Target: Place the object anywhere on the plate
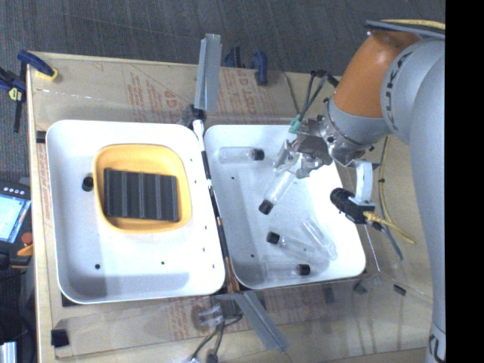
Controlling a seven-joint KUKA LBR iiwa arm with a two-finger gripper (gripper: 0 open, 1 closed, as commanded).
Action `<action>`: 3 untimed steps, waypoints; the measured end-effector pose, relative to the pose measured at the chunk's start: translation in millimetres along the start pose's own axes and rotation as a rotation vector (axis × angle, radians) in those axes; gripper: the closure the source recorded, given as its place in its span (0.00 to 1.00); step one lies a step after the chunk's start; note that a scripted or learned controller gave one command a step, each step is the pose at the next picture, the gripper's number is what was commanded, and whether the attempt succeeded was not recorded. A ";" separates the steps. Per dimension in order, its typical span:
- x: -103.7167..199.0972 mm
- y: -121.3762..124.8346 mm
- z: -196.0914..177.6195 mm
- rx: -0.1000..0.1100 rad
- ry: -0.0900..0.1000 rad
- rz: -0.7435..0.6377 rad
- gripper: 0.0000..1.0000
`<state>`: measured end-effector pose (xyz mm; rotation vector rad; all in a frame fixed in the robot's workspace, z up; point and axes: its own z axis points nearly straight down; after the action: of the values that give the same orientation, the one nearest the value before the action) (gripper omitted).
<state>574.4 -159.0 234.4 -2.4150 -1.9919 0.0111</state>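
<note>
From above, the left bin (pixel 60 203) holds the yellow plate (pixel 141 157) with a dark ribbed insert (pixel 142 195) set on it; bare white floor runs all round the plate, widest toward the near rim; the right bin (pixel 242 271) sits just beside it, their inner walls almost touching. The gripper (pixel 296 162) hangs over the right bin's far right part, near that bin's right wall, and a clear tube with a black cap (pixel 275 193) slants down from its fingers, gripped at its upper end, cap end low and toward the bin's middle. Other clear tubes lie in the right bin: one (pixel 240 155) by the far wall, several (pixel 302 244) near the near right corner; the bin's middle floor is open.
</note>
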 end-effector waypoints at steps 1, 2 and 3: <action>73.0 -10.4 27.1 -0.007 -0.003 -0.266 1.00; 134.6 -8.0 12.5 -0.010 -0.005 -0.393 1.00; 172.7 28.9 42.0 -0.011 -0.006 -0.651 1.00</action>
<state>635.1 5.2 192.3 -1.6565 -2.6681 0.0016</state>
